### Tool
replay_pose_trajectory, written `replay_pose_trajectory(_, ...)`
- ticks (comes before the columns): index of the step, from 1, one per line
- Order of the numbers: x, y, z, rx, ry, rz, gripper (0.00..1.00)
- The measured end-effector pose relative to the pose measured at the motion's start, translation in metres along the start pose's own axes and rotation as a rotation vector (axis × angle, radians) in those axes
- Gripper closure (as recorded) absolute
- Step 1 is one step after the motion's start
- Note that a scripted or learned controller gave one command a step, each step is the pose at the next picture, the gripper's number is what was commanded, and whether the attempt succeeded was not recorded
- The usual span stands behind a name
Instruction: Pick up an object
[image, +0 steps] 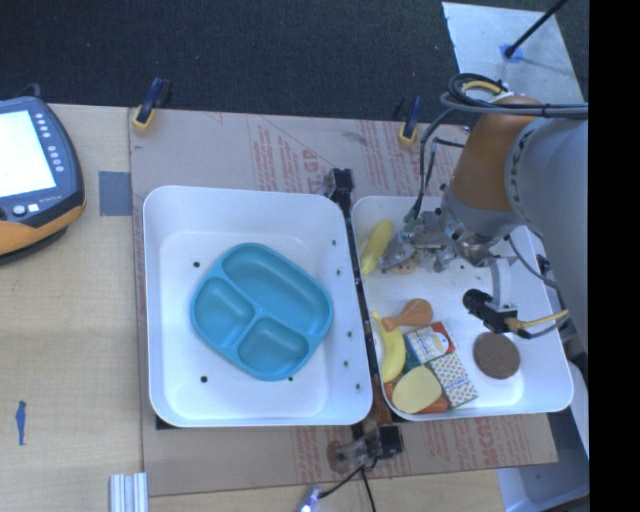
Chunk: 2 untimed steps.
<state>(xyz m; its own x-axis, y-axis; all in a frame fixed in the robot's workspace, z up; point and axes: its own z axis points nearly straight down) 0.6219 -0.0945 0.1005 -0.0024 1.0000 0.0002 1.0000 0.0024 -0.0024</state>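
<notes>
Reaching in from the right of the camera view, the grey arm (545, 190) bends down over the right bin (545, 398), orange band (485, 165) uppermost and wrist tipped toward the bin's far left corner. The jaws are low there, just beside a yellow banana-shaped piece (376, 245) lying along the bin's left wall. Open or closed? I can't tell; it's a tangle of metal and cable from this angle. There's a small brownish bit under them that I can't make out either.

The other pickings lie in the near half of that bin, apart from the jaws:
- a brown drumstick-like piece (408, 315);
- a second yellow banana (392, 352) against the left wall;
- a small carton (430, 345) touching a patterned box (455, 380);
- a pale yellow round piece (418, 390) with something orange peeking out beneath it;
- a brown disc (496, 355) off toward the right wall.

The arm's bulk covers the bin's far right corner, and its upper part is cut off at the frame edge.

On the counter (70, 330), the left bin (165, 300) holds a blue divided plate (262, 310).
</notes>
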Motion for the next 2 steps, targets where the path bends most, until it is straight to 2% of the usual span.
replay_pose_trajectory(1,0.002,-0.081,0.01,0.004,-0.001,-0.003,0.0)
replay_pose_trajectory(2,0.002,-0.05,0.009,0.001,0.0,-0.002,0.0)
